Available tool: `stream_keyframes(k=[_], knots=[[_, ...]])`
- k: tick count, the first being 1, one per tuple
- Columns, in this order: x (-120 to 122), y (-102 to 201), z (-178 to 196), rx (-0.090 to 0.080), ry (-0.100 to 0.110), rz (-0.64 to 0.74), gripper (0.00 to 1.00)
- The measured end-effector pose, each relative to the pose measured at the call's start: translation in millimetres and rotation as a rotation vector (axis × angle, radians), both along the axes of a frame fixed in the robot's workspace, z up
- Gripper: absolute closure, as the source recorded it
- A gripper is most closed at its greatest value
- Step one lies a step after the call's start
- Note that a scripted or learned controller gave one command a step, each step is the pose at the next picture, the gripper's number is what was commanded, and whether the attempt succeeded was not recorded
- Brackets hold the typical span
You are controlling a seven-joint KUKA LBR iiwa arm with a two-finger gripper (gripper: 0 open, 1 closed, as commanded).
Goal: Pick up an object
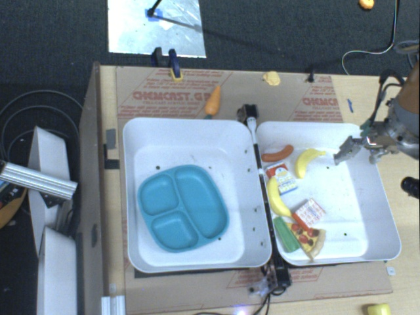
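The arm (401, 120) reaches in from the right, and its pincer (346, 151) hangs over the upper right part of the right bin (377, 202). The pincer looks like a grey tip pointing left and down; whether it is open or closed cannot be told, and nothing shows gripped in it.

The things to pick lie along the left side of the right bin. A sausage (277, 153) lies near the top left corner. Just right of it a small banana (307, 160) curves downward, near the pincer tip but apart from it. Below the sausage sits a small carton (283, 179) in red, white and blue. A longer banana (277, 199) runs down from the carton along the bin's left wall. A red and white packet (310, 212) lies tilted to its right. At the bottom left are a green piece (285, 233) and a pizza slice (310, 239), touching one another.

The left bin (141, 143) holds a blue tray (182, 207) with three compartments, set at a slant.

On the counter (164, 90) behind the bins lie a carrot (212, 100) and a small yellow thing (272, 79)
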State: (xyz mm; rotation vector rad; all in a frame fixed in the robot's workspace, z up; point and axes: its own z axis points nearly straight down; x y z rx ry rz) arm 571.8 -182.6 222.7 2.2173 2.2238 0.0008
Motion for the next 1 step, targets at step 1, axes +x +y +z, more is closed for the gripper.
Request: stream_keyframes(k=[1], knots=[[39.9,38.9,-119.0,0.003,0.004,0.006,0.00]])
